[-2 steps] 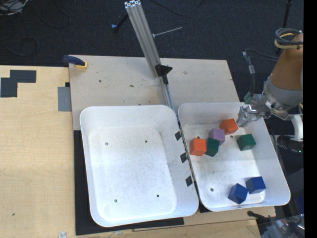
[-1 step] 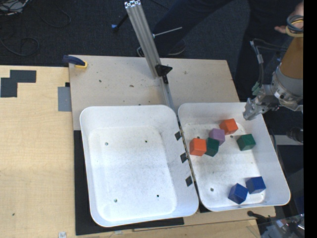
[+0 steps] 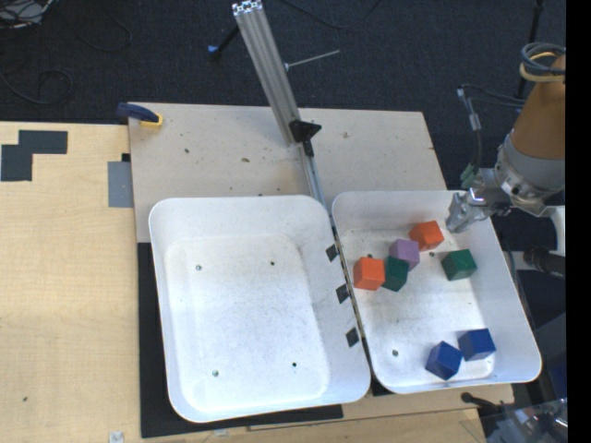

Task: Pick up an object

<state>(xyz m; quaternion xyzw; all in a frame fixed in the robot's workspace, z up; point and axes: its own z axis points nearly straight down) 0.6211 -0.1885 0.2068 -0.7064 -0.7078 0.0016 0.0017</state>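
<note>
Even overhead light, soft short shadows. White bins [image 3: 249, 404] run bright, near blown out; dark floor [image 3: 388, 44] loses detail. Overall slightly soft, low-res, arm [image 3: 540, 146] a bit blurred.

Two shallow bins, the left bin [image 3: 245, 312] and the right bin [image 3: 429, 340], look like smooth white plastic with a faint sheen and dark speckling, resting on a pale, matt wooden bench [image 3: 231, 150] flecked with small marks. At the far side, a ribbed aluminium rail [image 3: 268, 63] gleams like bare metal, while the floor [image 3: 388, 44] behind reads as dark, rough carpet. The small blocks in the right bin, such as the orange cube [image 3: 368, 272], appear matt and smooth.
</note>
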